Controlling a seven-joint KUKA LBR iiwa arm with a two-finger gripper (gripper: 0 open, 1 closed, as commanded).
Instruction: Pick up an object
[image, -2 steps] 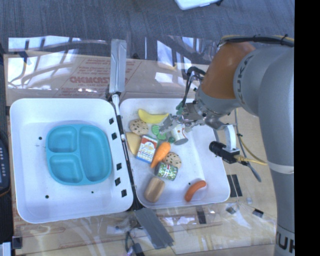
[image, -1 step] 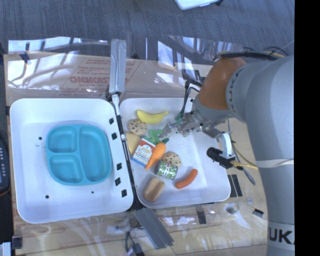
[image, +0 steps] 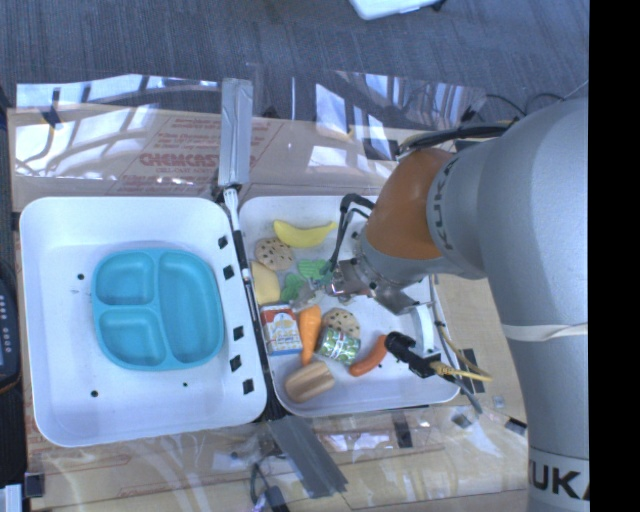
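The right bin (image: 395, 398) holds several toy foods. A yellow banana (image: 303, 234) lies at its far side, with a brown cookie (image: 273, 254) and a pale yellow piece (image: 265, 283) to the left. A green leafy piece (image: 305, 274) lies by them. Nearer are a small carton (image: 281, 330), an orange carrot (image: 310, 331), a second cookie (image: 342, 322), a green can (image: 339, 347), a red pepper (image: 368, 359) and a bread roll (image: 309, 381). My gripper (image: 337, 284) hangs low over the bin's middle, beside the green piece and just above the second cookie.
The left bin (image: 50, 250) bears a blue divided plate (image: 157, 307). The grey arm with its orange band (image: 405, 210) covers the right bin's right half. A divider with black clips (image: 240, 300) separates the bins.
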